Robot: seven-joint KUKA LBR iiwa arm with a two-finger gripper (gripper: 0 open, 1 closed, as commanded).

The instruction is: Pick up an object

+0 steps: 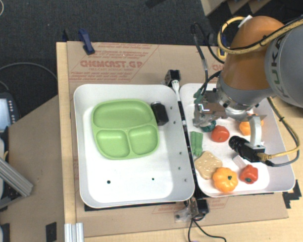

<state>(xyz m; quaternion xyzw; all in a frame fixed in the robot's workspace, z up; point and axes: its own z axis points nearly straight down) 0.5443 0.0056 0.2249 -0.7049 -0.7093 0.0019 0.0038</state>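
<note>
While hanging low over the upper-left part of the right-hand shallow white bin [287, 179], claw [204, 121] of the grey arm with the orange band, close to the wall shared with the other bin. Cannot tell how far open, nor whether hold of anything.

Just below and right of the claw, small round red toy tomato [220, 134], near it but seemingly apart. Further right, rounded orange toy piece [244, 127], partly hidden. Along the bin's left wall, flat green strip [197, 143]. Below that, tan cracker-shaped slab [207, 164], touching plump orange toy pumpkin [225, 180]. Just right of the pumpkin, small red toy pepper [249, 174].

On the brown cardboard-topped counter [116, 64], to the view's left, left-hand shallow white bin [136, 180], holding light green three-compartment plastic plate [124, 128]. Against the plate's upper-right edge, small black block [159, 113].
</note>
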